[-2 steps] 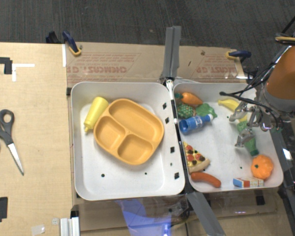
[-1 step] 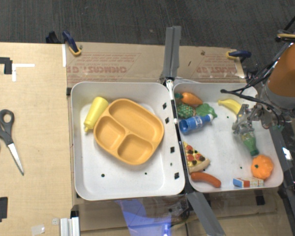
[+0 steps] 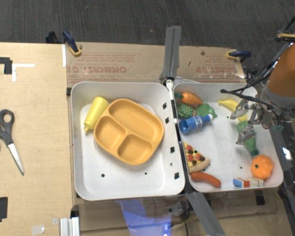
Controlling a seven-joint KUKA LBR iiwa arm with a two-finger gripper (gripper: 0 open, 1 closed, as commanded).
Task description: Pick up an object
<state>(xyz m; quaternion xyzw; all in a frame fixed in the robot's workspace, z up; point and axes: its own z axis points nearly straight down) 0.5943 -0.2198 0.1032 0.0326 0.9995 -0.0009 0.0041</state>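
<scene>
Hot dog (image 3: 205,180) nearest, right bin (image 3: 221,154). Jaws (image 3: 247,132) over green toy (image 3: 249,142), open-or-shut unclear, hold unconfirmed. Best to descend straight, centre on toy, avoid pumpkin (image 3: 262,166).

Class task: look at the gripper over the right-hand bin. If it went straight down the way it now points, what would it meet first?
Most likely the green toy just below the gripper, near the bin's right wall. Depth is unclear from this slanted view, so it could land beside it on the bin floor.
</scene>
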